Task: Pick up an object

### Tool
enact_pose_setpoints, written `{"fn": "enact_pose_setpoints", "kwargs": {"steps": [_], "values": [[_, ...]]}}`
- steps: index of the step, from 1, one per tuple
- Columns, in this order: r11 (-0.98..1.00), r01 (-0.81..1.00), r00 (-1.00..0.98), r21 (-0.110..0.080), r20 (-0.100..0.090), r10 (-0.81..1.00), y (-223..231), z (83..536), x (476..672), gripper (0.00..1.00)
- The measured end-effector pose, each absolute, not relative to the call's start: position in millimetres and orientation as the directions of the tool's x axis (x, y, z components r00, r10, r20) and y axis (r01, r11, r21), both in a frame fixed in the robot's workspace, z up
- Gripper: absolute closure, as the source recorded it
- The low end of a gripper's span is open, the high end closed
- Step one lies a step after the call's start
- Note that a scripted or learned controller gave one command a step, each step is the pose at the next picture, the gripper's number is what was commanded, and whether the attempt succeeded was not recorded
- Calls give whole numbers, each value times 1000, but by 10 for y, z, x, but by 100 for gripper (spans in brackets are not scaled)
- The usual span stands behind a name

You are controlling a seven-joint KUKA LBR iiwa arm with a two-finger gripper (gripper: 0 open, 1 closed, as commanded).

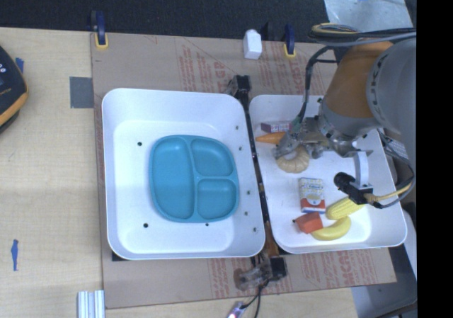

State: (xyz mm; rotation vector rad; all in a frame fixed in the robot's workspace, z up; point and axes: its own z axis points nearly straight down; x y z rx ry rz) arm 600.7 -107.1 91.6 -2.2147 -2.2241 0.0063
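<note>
On the counter (49, 189) two white bins sit side by side; the left bin (120, 168) carries a blue divided plate (192, 177) near its middle; the right bin (283, 239) carries the small things; over its far right part hangs the grey arm (386, 90) with its orange band; the gripper (301, 141) is low over the bin's far half, and whether it is parted or clenched cannot be told from this angle. Just under the gripper, touching or nearly so, lies a pale round cookie (293, 161); nothing can be seen between the gripper's tips. Beside it toward the left bin, an orange carrot (267, 139) lies with its long axis across the bin, pointing at the dividing wall; a small tube (274, 127) lies parallel just beyond it. Nearer the front lies a small white and red box (311, 194), upright lengthwise; below it a red piece (307, 222); a yellow banana (333, 231) curves along the front rim; a yellow corn cob (345, 206) slants up toward the arm.
</note>
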Motion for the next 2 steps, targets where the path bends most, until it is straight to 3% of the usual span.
{"fn": "enact_pose_setpoints", "kwargs": {"steps": [1,2], "values": [[4,1000,-4,-5,0,1000,-959,919,6397,0],[1,999,-1,-33,0,1000,-955,871,6494,0]]}}
